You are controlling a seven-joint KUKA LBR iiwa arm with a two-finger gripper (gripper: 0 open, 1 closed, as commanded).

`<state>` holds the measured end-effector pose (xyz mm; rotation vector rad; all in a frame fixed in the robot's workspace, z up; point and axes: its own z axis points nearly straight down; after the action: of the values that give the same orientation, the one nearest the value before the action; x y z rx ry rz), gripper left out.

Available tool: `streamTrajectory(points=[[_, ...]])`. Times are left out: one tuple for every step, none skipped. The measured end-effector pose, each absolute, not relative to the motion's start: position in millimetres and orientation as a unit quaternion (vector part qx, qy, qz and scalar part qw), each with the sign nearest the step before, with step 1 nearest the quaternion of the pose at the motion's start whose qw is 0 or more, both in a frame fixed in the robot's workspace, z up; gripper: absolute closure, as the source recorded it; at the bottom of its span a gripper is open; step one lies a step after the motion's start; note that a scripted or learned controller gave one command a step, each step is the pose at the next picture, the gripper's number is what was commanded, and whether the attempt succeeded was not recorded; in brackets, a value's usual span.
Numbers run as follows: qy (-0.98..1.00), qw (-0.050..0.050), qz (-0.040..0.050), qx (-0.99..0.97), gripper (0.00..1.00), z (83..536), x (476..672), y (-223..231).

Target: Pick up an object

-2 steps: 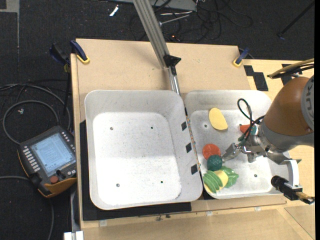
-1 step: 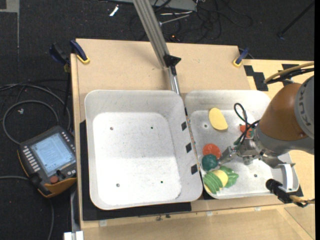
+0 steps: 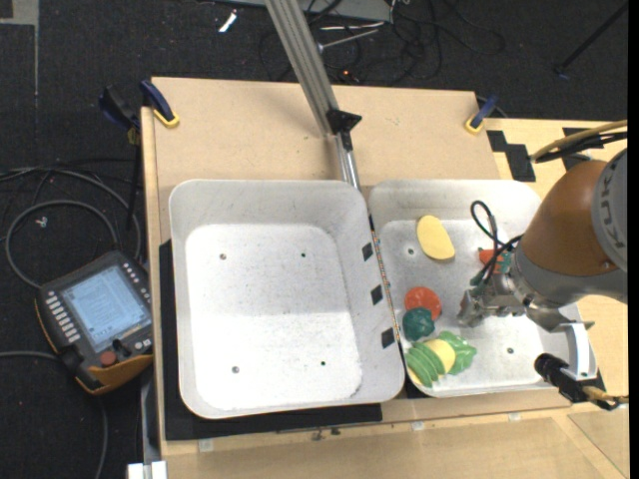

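Gripper low beside round orange-red piece.

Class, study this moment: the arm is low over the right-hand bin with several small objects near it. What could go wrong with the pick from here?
1. The gripper sits on bare bin floor, apart from the orange object and the green object, so it may close on nothing.
2. The green and yellow object lies against the right bin rim, probably awkward to grasp.
3. The objects are clustered, so reaching for one might knock another.
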<state>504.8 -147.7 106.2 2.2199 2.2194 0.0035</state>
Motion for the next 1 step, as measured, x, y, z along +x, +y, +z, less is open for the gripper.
streamTrajectory(points=[[0.708,0.002,0.0009,0.707,1.00,159.6,495.9,-150.1]])
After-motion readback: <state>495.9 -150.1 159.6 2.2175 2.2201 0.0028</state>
